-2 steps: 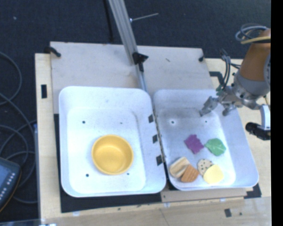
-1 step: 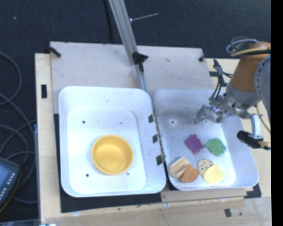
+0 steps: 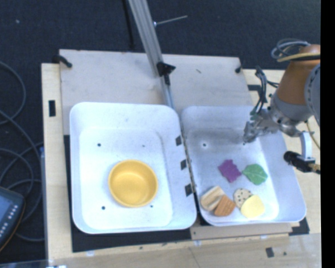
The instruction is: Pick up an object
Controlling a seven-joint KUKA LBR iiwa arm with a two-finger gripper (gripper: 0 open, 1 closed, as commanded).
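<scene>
The right bin [image 3: 212,127] holds several small objects near its front: a purple piece [image 3: 229,170], a green leaf-shaped piece [image 3: 255,173], a yellow round piece [image 3: 253,207], a speckled cookie [image 3: 242,195], a tan bread slice [image 3: 211,196] and an orange-brown piece [image 3: 225,206]. My gripper [image 3: 250,134] hangs over the bin's back right part, above and to the right of the purple piece, with nothing visible between its fingers. The left bin [image 3: 89,121] contains a yellow bowl [image 3: 133,182].
A slanted aluminium post [image 3: 148,32] rises behind the bins, between them. Clips [image 3: 184,163] line the seam joining the bins. A screen device [image 3: 3,216] lies off the bench at the far left, with cables on the dark floor.
</scene>
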